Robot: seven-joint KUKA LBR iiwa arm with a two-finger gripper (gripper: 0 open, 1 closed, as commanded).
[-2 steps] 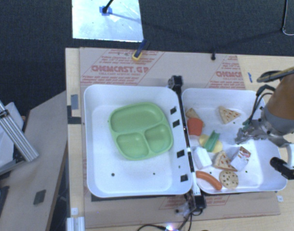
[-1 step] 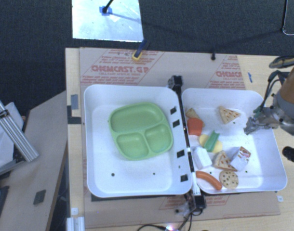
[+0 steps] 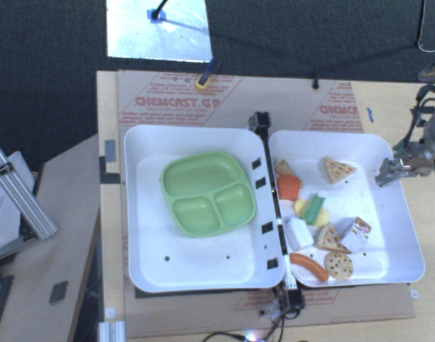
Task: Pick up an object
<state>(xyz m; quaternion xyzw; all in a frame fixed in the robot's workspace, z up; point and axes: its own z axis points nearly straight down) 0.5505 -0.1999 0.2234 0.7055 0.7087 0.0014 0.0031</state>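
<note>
The gripper (image 3: 390, 171) sits at the right bin's (image 3: 399, 223) three-o'clock rim, low over the wall; whether it is open or closed cannot be told, and nothing shows between its tips. This looks like the approach step, with nothing picked yet.

The nearest candidate is the toast (image 3: 339, 169), a flat tan triangle at nine o'clock from the gripper. Further on, toward seven and eight o'clock, lies a crowded cluster: a carton (image 3: 356, 234), a round biscuit (image 3: 338, 264), a glossy sausage (image 3: 308, 266), a green stick (image 3: 314, 209) and an orange block (image 3: 289, 187).

The next move calls for travelling inward over one item and descending squarely; the lone toast looks easier than the packed pieces.

The left bin (image 3: 150, 191) holds a smooth green tray (image 3: 207, 193) with three compartments.
</note>
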